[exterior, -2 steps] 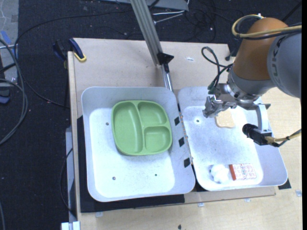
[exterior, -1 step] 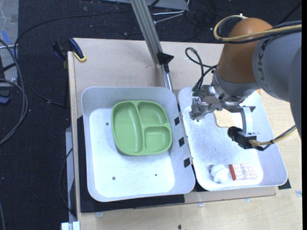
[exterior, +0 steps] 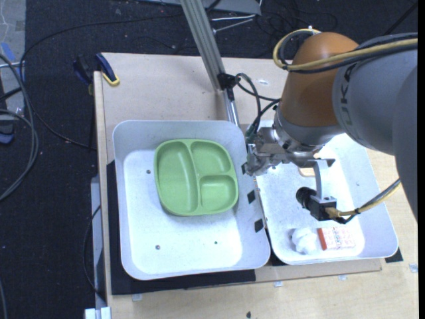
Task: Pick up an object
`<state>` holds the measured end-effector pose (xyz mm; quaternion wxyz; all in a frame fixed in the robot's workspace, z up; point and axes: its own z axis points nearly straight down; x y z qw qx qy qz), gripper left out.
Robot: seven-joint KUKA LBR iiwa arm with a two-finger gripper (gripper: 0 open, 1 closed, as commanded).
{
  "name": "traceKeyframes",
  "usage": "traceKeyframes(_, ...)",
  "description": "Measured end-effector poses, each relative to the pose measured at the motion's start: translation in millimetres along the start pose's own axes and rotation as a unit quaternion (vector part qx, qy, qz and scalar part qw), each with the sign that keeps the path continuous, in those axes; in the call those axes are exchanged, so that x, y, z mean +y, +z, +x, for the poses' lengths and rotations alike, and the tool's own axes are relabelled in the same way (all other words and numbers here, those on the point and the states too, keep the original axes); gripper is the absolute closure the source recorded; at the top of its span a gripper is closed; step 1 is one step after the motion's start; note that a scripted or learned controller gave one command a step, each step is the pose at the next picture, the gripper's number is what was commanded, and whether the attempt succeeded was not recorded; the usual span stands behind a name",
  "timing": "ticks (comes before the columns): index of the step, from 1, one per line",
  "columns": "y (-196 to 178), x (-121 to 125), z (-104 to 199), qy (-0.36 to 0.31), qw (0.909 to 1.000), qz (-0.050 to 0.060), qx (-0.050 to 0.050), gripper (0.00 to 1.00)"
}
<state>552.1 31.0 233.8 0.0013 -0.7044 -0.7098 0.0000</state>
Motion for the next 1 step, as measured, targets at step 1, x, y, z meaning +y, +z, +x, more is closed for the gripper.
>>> traceKeyframes(1, -7.7, -17.3, 55.3, -0.001, 1.0000, 0.000, 0.000, 1.00)
